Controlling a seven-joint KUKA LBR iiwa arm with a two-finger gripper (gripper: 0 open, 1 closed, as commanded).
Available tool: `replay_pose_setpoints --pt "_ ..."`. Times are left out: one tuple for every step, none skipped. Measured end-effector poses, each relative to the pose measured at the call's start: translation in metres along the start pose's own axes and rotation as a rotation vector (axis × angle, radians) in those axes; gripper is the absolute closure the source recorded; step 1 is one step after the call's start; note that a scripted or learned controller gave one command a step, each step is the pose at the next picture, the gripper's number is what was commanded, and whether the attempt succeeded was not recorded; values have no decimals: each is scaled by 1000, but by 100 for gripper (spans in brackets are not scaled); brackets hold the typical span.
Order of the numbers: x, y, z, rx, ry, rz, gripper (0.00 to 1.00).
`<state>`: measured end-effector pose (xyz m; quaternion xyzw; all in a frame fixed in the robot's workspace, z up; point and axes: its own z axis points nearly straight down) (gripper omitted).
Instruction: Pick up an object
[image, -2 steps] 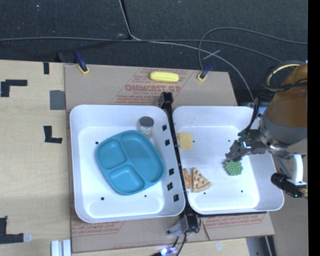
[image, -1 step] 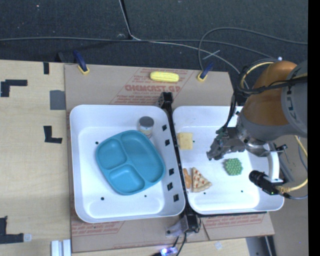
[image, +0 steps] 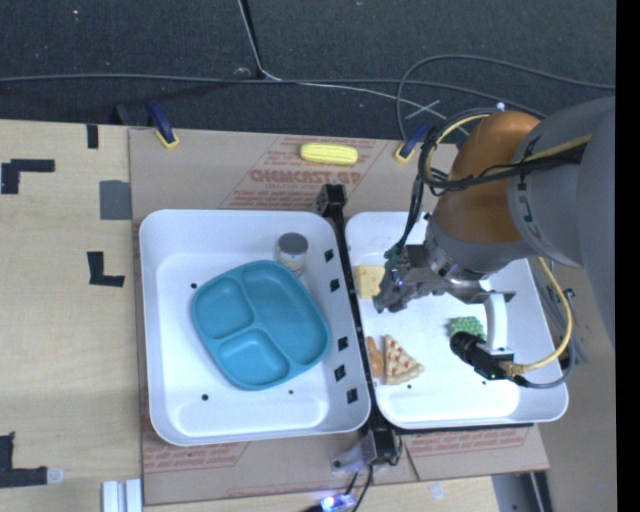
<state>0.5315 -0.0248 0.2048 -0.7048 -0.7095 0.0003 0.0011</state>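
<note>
1. A wooden bench (image: 60, 300) carries a cardboard sheet (image: 250, 180) and two white bins.
2. The grey arm (image: 560, 180) reaches over the right bin (image: 540, 405).
3. The left bin (image: 170, 400) holds a blue divided tray (image: 260, 322).
4. The gripper (image: 392, 297) hovers near a yellowish piece (image: 368, 280); whether it grips anything cannot be told.
5. A pizza slice (image: 400, 362), likely a pick target, lies nearby.
</note>
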Motion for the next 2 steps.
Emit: replay_pose_setpoints --pt "49 7 -3 0 0 0 100" --pt "106 23 -7 -1 0 0 100"
